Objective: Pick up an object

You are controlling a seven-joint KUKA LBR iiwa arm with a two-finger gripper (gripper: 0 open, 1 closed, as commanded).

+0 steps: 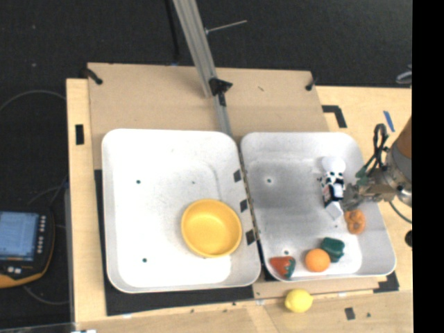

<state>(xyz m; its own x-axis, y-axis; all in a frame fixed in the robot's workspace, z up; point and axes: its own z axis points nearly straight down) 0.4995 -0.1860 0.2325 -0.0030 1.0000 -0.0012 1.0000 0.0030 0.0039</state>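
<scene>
**Pincer low at the right white bin's right wall**

The pincer (357, 189), fingers' state unclear, hovers just beside a small orange-brown lumpy toy (355, 221) in the right white plastic bin (298, 148). So near that wall, I'd expect fingers clipping it.

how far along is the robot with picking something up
Done: nothing looks lifted; the yellow bowl sits in the left bin, and the orange ball, green piece and red piece lie in the right bin. In hand: the gripper is over the right bin's right side. Left: grasping and lifting.
</scene>
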